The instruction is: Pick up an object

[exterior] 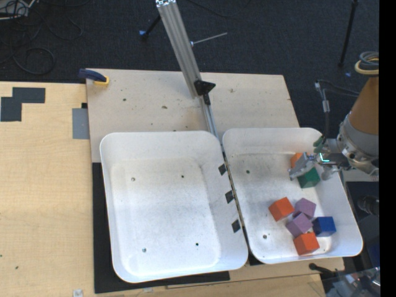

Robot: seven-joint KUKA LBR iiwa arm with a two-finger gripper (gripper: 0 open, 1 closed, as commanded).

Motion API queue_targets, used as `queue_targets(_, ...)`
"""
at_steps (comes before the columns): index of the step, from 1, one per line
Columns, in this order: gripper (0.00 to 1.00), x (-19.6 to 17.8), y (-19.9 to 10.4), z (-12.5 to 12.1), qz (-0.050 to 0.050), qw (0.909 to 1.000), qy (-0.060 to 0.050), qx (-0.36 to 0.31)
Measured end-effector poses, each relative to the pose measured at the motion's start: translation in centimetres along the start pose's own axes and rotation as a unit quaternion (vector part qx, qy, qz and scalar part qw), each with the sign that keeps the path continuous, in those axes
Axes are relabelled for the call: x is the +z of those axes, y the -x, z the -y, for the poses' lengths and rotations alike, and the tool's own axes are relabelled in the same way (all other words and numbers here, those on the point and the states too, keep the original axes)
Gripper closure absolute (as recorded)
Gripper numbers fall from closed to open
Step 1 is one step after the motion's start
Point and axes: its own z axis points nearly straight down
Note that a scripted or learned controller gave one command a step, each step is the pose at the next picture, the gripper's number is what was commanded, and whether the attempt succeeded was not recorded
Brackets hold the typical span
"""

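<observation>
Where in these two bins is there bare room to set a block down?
The left bin has bare floor wall to wall. In the right bin, the strip along the divider is free; blocks crowd its lower right corner, and the gripper hangs over the upper right.

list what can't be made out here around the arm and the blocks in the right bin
- Camera view: whether anything is gripped; the grey metal gripper blurs over a small orange block and a green cube.
- Camera view: most of the arm, cut off by the right edge above its orange band.
- Camera view: how the two purple cubes, blue cube and lower orange cube touch; they are too small and crowded in the right white bin.
</observation>
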Motion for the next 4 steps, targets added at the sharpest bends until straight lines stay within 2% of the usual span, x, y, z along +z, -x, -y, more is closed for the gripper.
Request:
queue_targets(1,0.00,-0.2,0.1,-0.1,0.001,1.0000,0.002,0.001)
queue_targets(2,0.00,6.2,0.4,-0.1,0.000,1.0000,-0.001,0.000)
queue_targets(3,0.00,10.8,-0.2,-0.5,0.000,1.0000,0.000,0.002)
queue_targets(4,0.00,13.5,-0.3,-0.6,0.001,1.0000,0.003,0.003)
